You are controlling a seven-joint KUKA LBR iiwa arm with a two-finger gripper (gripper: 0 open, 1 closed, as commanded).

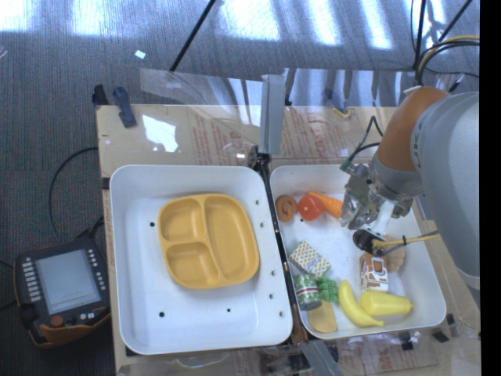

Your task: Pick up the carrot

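The small orange plastic carrot (pixel 326 203) lay in the far part of the right white bin (pixel 435 287), touching a red toy tomato (pixel 310 207) on its left, with a brown ring-shaped doughnut (pixel 286 207) farther left. The arm's metal tool (pixel 362 208) hung just right of the carrot, apart from it; whether it was open I cannot tell. A yellow sectioned plate (pixel 208 240) sat in the left white bin (pixel 133 288).

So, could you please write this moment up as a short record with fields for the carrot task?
target: carrot, lying in the right bin near its far wall
neighbours: red tomato touching its left end; doughnut further left
claw: claw over the right bin, just right of the carrot
grasp: carrot not between the fingers
left bin: left bin holds a yellow divided plate
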